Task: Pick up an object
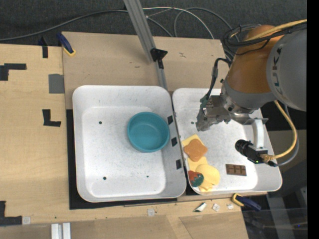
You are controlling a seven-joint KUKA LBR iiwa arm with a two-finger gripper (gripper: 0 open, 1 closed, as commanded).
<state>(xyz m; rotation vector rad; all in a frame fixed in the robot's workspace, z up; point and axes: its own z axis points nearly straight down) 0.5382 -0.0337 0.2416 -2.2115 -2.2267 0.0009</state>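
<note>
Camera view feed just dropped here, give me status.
Gripper low over right bin, nothing seen held. Orange toy and yellow toy just below it. Blue bowl in left bin.

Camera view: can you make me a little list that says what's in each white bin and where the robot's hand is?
left bin: one blue bowl, upright
right bin: orange toast-like piece, yellow toy with a red and green bit beside it, small brown block
hand: over the right bin, above the orange piece
held: nothing seen in the hand
</note>
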